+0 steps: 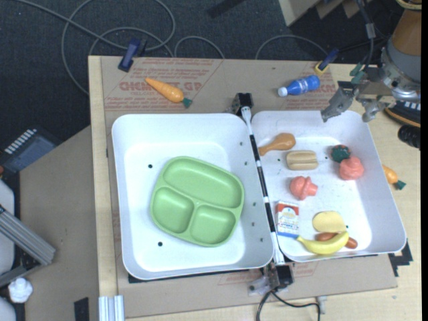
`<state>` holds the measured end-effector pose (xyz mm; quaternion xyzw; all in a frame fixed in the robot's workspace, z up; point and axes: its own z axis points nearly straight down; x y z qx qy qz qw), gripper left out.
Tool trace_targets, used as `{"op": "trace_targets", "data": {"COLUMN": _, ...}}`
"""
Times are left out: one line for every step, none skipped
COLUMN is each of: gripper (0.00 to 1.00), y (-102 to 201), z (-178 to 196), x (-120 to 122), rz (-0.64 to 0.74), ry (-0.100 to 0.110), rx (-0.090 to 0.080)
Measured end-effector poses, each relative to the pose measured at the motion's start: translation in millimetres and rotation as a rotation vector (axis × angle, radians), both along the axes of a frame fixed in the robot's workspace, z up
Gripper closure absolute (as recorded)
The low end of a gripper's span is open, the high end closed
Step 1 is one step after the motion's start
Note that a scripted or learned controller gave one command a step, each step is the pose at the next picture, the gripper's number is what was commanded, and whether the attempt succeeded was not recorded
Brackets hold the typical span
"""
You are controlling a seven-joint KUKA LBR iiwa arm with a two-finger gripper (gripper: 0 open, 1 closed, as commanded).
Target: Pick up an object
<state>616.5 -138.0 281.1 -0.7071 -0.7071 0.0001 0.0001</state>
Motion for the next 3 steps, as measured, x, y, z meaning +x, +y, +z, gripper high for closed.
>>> {"op": "trace_targets", "data": {"gripper": 0.0, "y": -69.0, "z": -117.9, "x": 0.2, "rz": -0.001, "ry": 0.002, "rx": -0.001}}
{"op": "trace_targets", "data": {"gripper": 0.0, "y": -79.4, "z": -197.3, "x": -16.4, "rz": 0.004, "ry": 0.003, "rx": 0.01}}
{"op": "trace_targets", "data": {"gripper": 1.0, "y": -82.7, "z": -185.9, "x": -15.9, "rz": 0.002, "ry": -0.002, "rx": 0.001}}
